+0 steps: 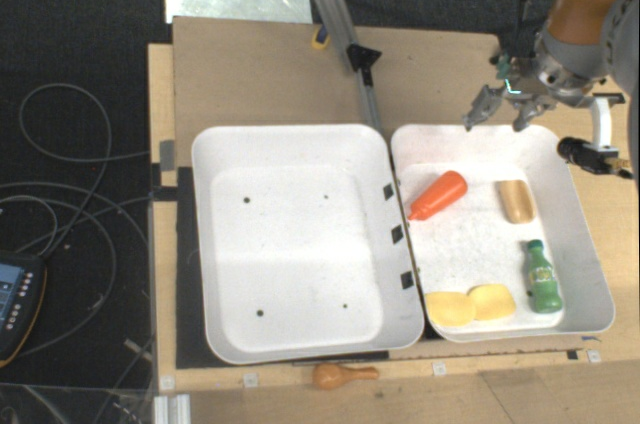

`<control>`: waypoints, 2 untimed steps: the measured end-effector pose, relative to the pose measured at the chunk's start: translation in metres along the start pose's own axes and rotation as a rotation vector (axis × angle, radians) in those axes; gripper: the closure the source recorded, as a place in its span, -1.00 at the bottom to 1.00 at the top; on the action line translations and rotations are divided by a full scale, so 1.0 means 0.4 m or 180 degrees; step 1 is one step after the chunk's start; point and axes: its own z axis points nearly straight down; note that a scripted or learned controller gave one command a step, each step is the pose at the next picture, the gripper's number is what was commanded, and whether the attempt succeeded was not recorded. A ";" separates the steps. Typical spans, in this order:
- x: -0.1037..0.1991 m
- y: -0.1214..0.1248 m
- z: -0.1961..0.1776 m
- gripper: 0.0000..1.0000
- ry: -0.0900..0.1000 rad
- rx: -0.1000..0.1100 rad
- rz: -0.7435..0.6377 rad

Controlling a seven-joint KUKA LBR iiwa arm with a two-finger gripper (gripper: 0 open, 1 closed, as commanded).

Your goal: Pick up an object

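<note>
Camera view: open-fingered gripper [497,115] above right bin [578,202], orange bottle [438,196] well clear.

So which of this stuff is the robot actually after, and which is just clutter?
Part of the job:
gripper
orange bottle
tan block
green bottle
two yellow pieces
right bin

Just lying about:
left bin
orange-brown thing in front of the bins
cables on the floor

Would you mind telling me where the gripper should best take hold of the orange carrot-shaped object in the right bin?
Probably across the middle of the orange carrot-shaped object, coming straight down. It lies flat and diagonal with bare floor on both long sides, so fingers should straddle its width.
</note>
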 end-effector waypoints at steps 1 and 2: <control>0.000 0.002 -0.008 -1.00 -0.0006 -0.0014 -0.0007; -0.026 0.005 0.118 -1.00 -0.0006 -0.0002 0.0010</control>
